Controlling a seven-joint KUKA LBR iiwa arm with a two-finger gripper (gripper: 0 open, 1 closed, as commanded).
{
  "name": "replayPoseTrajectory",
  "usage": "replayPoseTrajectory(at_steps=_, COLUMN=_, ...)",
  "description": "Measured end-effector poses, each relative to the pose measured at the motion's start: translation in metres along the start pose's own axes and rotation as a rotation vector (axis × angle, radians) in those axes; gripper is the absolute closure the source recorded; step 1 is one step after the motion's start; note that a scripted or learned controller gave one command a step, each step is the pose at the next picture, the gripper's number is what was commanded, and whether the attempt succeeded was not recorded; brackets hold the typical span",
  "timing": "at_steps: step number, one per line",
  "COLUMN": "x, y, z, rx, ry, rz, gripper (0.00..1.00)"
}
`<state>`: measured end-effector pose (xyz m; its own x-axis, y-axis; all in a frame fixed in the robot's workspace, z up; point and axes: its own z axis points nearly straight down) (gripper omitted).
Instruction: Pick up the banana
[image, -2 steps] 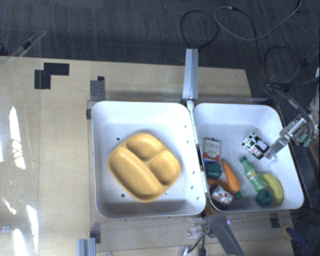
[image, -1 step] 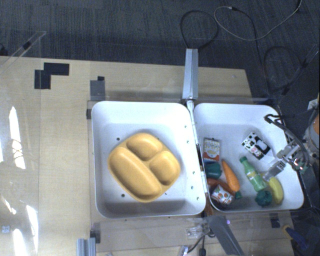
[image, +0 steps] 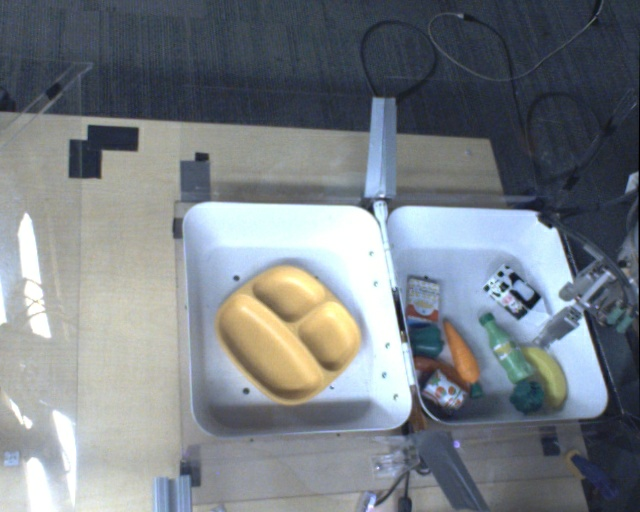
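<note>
At the lower right of the frame the banana (image: 548, 375) lies touching the green bottle (image: 503, 350), so the tool (image: 562, 325), its grip state impossible to tell, could nudge or snag the bottle instead

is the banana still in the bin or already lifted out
In the bin. The banana lies flat on the floor of the right bin, beside the green bottle; the gripper is just above it.
</note>
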<state>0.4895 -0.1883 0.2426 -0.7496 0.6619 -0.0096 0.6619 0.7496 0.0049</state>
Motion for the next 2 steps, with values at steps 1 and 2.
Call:
replayPoseTrajectory(at_steps=1, x=-0.009, y=-0.014, z=0.115, rx=0.003, ry=0.005, rz=0.033, gripper=0.0)
replayPoseTrajectory(at_steps=2, x=-0.011, y=-0.013, z=0.154, rx=0.0, ry=-0.002, rz=0.033, gripper=0.0)
